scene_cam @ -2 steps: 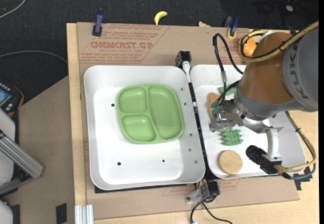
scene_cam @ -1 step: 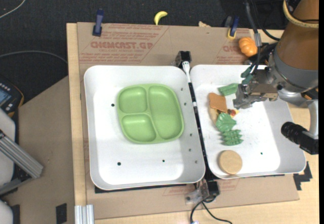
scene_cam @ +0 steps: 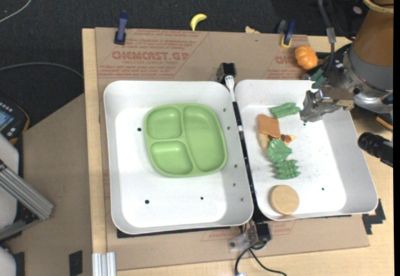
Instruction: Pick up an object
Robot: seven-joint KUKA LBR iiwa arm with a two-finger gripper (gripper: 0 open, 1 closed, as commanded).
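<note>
One fixed camera looks down at a slant on the worktop, both bins mid-frame.

Green toy pieces, orange-brown slab, tan round disc, lying loose in right bin

White bins; lt green divided tray; green toys; tan round disc; orange-brown piece; orange ball.
</note>
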